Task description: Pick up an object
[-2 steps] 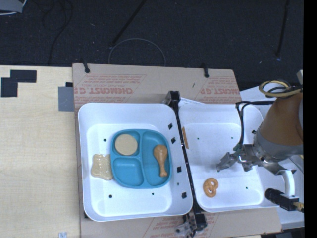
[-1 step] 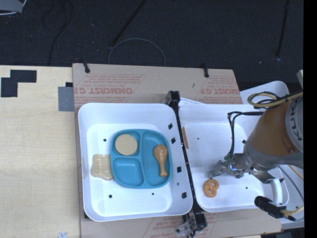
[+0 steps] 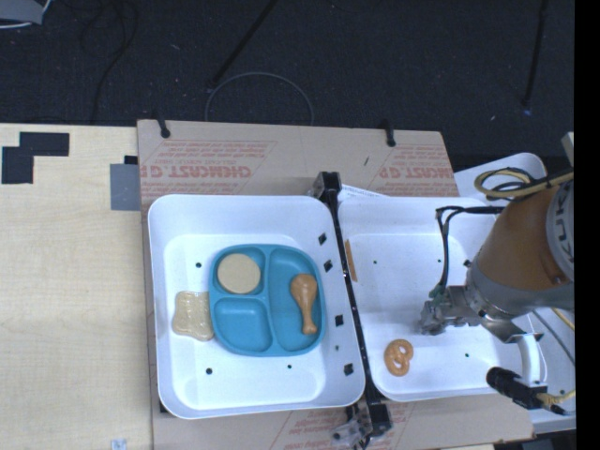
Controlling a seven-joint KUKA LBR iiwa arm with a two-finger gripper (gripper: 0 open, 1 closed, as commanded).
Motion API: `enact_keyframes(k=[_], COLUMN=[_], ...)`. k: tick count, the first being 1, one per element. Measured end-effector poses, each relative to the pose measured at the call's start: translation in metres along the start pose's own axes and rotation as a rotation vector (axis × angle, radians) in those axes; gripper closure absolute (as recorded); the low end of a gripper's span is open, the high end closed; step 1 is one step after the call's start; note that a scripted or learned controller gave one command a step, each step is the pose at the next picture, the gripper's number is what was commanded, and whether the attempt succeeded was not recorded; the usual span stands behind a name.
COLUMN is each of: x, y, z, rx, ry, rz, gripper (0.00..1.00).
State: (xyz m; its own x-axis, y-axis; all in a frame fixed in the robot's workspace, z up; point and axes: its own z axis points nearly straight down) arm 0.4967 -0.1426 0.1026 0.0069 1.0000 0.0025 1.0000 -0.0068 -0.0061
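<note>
Left bin (image 3: 178, 223): a blue divided tray (image 3: 265, 340) rests on its floor. A tan cracker-shaped piece (image 3: 193, 315) lies touching the tray's outer edge at nine o'clock. Inside the tray, a round tan disc (image 3: 238, 273) occupies the upper-left compartment, at about eleven o'clock from tray centre. A drumstick (image 3: 305, 302) lies in the right compartment, at three o'clock, knob end upward.

Right bin (image 3: 394, 228): a pretzel (image 3: 398, 356) lies on the floor near the front wall. The gripper (image 3: 437, 315) is down inside this bin, with the grey arm (image 3: 525, 251) reaching in from the right. The pretzel lies near the gripper at about seven o'clock from it, apart from it and not touching. Whether the pincer is apart or together cannot be told from this view; nothing is seen between its tips.
</note>
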Motion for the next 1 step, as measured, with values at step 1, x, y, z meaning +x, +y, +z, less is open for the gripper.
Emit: enact_keyframes(k=[1], x=[-0.0024], y=[-0.0009], z=[-0.0419], rx=[-0.006], ry=[-0.002], rz=[-0.002], gripper=[1.00])
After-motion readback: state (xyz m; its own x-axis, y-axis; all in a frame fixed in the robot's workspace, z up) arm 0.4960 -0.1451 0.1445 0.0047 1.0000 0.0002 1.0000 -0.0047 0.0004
